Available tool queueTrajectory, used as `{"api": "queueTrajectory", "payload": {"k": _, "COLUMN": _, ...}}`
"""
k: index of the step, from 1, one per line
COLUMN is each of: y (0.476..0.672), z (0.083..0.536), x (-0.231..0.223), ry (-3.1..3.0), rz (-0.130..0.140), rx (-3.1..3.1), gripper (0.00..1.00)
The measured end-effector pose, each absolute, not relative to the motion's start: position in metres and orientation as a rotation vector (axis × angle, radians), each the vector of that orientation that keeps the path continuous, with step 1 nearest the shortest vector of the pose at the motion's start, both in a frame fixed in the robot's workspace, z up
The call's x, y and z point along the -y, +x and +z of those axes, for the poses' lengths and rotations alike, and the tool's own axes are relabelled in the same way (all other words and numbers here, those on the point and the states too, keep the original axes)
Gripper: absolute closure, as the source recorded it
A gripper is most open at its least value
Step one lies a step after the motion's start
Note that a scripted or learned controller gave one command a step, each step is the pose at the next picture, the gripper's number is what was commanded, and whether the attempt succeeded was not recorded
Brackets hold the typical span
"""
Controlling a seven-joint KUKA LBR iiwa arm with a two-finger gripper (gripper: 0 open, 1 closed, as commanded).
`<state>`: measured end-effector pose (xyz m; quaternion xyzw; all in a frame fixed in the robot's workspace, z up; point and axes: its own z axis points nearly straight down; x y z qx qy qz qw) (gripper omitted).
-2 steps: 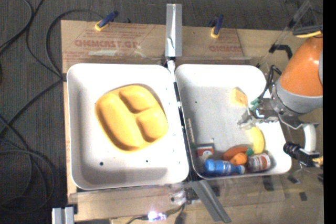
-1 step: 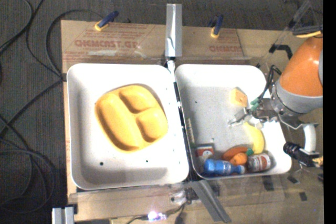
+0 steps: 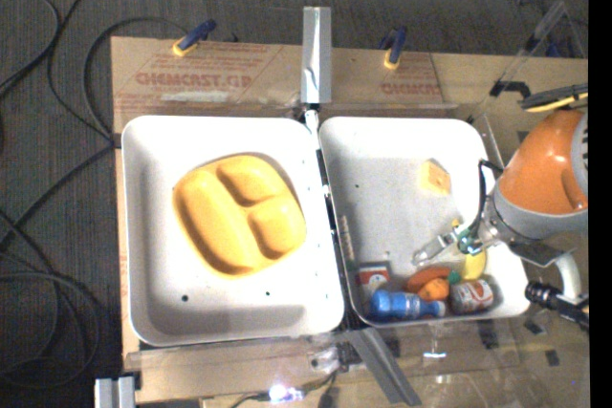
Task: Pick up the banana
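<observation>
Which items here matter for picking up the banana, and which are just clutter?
Job:
banana, partly hidden at the right bin's lower right
gripper, just beside it

Lying about:
yellow tray in the left bin
blue bottle
orange item
can
yellow block

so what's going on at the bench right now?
The KUKA arm is reaching in from the right with its gripper low over the near corner of the right bin. That corner holds a cluster: the banana, partly hidden by the gripper, a carrot-like orange piece, a blue bottle and two cans. Whether it has hold of the banana can't be told. The left bin holds a yellow divided tray.
</observation>
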<state>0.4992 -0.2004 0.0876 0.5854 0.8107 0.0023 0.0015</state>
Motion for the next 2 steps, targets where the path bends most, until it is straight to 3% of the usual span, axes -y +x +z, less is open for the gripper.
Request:
{"api": "queueTrajectory", "payload": {"k": 1, "y": 0.5016, "z": 0.0986, "x": 0.1982, "ry": 1.835, "rz": 0.017, "rx": -2.544, "gripper": 1.0}}
{"api": "queueTrajectory", "payload": {"k": 2, "y": 0.5018, "z": 0.0989, "x": 0.1972, "ry": 1.834, "rz": 0.017, "rx": -2.547, "gripper": 0.0}}
